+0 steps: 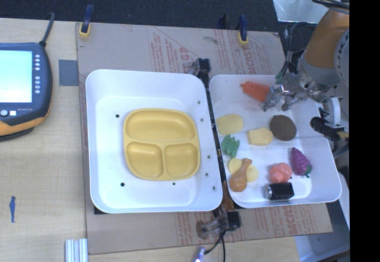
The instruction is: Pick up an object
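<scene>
The right bin (320, 195) holds several toy foods: an orange carrot (255, 90), a brown round piece (283, 128), two pale yellow pieces (230, 123) (260, 136), a green sprig (230, 146), a tan drumstick (240, 174), a pink-orange lump (280, 171), a purple bunch (300, 161) and a black can (279, 191). My gripper (279, 102) hangs over the bin's far right part, just right of the carrot and above the brown piece. Its fingers are spread apart and nothing sits between them.
The left bin (101, 136) carries a yellow divided plate (161, 142). A handheld control pendant (21, 88) lies at the bench's left edge. Blue clamps (242, 26) hold the cardboard sheet at the back. The arm's grey body (323, 53) leans in from the upper right.
</scene>
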Robot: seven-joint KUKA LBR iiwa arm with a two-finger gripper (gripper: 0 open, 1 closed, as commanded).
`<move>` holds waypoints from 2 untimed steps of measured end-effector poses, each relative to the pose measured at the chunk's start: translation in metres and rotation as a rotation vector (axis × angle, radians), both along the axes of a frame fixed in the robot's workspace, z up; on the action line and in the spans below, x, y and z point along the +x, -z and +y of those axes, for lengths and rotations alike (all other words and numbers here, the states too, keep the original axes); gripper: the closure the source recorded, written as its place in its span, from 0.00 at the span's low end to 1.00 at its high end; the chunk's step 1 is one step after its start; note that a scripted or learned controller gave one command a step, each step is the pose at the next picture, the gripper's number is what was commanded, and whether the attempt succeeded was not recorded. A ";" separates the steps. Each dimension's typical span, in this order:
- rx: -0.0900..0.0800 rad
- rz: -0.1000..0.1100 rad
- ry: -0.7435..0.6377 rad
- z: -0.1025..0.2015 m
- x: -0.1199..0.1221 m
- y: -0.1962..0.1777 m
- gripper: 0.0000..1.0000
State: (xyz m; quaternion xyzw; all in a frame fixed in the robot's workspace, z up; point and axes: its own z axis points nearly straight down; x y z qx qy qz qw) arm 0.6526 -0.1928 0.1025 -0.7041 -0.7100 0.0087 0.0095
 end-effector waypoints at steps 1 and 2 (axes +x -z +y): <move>-0.002 -0.023 0.003 0.011 -0.058 0.006 0.00; -0.003 -0.018 0.002 0.033 -0.007 0.009 0.00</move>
